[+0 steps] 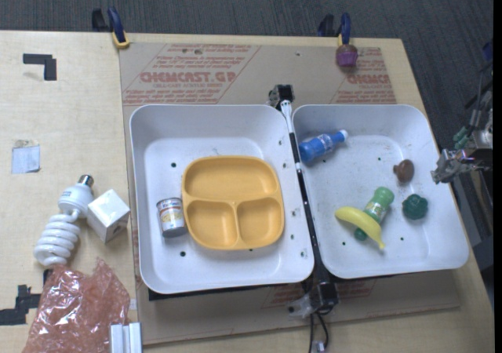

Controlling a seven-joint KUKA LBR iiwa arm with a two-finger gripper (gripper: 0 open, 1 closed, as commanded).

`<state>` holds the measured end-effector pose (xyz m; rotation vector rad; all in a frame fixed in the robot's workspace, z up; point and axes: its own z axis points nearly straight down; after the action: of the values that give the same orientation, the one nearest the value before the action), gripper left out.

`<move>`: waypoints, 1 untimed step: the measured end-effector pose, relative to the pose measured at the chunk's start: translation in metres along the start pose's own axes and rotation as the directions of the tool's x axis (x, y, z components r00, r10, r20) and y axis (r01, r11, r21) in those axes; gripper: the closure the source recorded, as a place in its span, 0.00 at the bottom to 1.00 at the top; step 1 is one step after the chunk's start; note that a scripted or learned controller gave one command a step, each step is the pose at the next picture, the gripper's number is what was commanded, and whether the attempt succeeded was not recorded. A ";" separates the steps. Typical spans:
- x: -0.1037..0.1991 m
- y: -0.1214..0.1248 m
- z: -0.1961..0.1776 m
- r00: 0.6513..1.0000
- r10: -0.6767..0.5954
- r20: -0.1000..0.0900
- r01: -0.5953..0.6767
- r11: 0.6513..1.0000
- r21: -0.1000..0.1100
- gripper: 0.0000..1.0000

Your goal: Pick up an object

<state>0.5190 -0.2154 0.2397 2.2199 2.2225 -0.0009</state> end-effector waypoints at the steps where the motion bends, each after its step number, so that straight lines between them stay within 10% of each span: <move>1: -0.007 0.025 0.126 1.000 0.002 0.000 -0.002 1.000 0.000 0.00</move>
<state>0.5441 -0.2222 0.1133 2.2219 2.2202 -0.0002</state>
